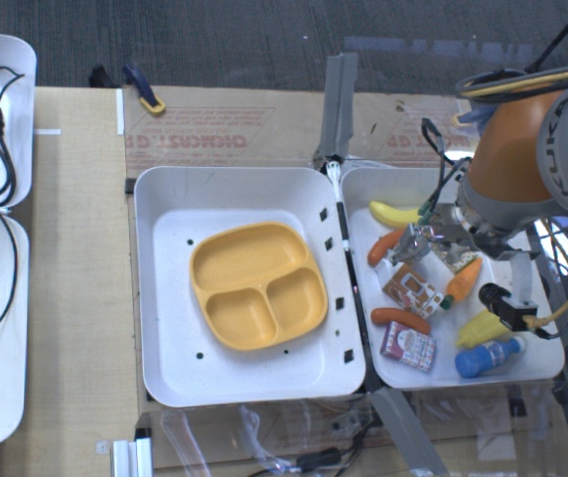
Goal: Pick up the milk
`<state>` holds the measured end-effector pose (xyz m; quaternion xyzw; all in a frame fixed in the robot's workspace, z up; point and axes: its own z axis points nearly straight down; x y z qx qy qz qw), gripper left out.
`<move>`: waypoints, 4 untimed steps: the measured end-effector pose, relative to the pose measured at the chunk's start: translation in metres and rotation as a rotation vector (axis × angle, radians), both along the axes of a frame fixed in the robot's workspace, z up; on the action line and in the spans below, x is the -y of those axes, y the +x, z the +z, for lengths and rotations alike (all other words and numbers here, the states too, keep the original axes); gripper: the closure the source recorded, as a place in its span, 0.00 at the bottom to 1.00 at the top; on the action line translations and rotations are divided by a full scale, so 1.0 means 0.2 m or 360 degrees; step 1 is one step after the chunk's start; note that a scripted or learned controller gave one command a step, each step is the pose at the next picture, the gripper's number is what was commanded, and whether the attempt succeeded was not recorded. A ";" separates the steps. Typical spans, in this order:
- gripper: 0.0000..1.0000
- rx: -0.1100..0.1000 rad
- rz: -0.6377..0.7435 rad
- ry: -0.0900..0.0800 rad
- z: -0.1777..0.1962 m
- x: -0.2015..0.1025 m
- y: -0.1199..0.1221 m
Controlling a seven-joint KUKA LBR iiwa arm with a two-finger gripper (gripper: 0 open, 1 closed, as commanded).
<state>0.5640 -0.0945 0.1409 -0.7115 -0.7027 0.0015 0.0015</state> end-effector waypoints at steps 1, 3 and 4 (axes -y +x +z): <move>0.00 0.0052 -0.0090 0.0008 -0.17 0.08 -0.10; 1.00 0.0003 0.0550 0.0002 0.25 -0.11 -0.42; 1.00 0.0003 0.0426 0.0001 0.25 -0.23 -0.43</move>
